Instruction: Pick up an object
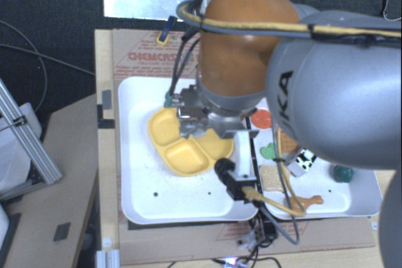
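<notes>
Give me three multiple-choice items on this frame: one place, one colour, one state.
1. Where does the yellow tray lie?
A. left bin
B. right bin
C. on the bench outside the bins

2. What colour is the small round thing near the right bin's far right side?
A. red
B. teal
C. white

3. How does the arm stand to the tray?
A. well off to one side of it
B. over it, hiding its upper right part
C. under it

Key: 1 A, the tray rests on the left bin's white floor. 2 B, it looks teal against the white. 3 B, the wrist covers the tray's upper right part.
</notes>
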`<state>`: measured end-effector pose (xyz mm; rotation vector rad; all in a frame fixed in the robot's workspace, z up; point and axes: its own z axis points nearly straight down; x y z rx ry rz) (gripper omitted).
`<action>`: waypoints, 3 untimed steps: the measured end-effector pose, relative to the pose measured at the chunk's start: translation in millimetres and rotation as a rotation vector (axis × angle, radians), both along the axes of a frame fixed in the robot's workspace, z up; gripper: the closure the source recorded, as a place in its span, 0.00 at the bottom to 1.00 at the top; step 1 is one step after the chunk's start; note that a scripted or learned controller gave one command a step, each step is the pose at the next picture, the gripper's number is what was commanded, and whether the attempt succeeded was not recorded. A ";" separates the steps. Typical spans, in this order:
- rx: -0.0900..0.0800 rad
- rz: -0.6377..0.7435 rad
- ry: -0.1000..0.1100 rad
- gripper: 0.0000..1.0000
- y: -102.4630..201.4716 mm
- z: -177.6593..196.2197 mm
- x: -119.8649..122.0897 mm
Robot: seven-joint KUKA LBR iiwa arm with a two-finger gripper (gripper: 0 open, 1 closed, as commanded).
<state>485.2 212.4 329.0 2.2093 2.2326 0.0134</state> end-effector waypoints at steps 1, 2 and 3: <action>-0.006 -0.015 -0.001 1.00 -50.7 15.3 67.6; 0.001 -0.002 -0.015 1.00 -9.5 194.1 112.7; -0.008 -0.014 0.012 1.00 -63.2 123.5 80.0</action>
